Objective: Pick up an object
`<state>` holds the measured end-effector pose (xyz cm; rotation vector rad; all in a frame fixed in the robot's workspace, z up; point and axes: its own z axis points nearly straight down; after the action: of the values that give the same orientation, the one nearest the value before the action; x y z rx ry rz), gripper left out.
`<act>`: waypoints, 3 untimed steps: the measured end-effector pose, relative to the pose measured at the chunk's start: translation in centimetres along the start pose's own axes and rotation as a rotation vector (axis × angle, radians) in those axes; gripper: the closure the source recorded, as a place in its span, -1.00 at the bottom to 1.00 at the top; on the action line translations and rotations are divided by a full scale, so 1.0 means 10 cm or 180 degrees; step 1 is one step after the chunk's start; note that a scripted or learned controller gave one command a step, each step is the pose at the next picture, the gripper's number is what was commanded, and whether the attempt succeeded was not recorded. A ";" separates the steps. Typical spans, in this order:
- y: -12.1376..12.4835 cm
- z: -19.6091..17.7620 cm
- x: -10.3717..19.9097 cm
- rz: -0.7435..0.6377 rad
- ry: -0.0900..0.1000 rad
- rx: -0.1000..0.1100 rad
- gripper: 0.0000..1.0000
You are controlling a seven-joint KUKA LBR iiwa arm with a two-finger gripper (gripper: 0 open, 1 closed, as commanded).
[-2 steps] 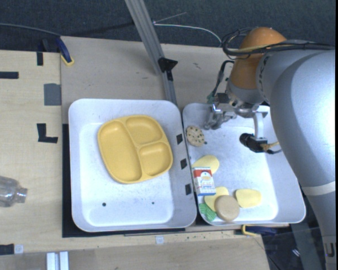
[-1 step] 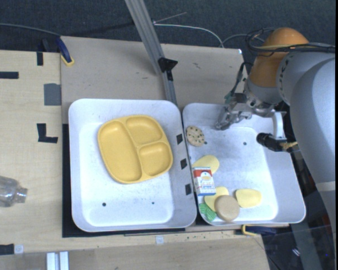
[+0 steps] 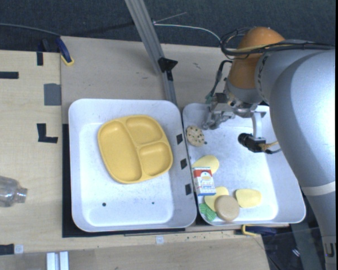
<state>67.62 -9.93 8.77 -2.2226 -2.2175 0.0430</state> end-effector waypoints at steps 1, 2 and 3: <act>0.02 0.03 -0.49 -0.0023 0.0144 0.0030 1.00; 0.01 -0.12 -0.96 -0.0017 0.0107 0.0003 1.00; 0.04 -0.03 -1.05 -0.0030 0.0121 0.0028 1.00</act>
<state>67.98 -20.44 9.21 -2.1895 -2.2043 0.0104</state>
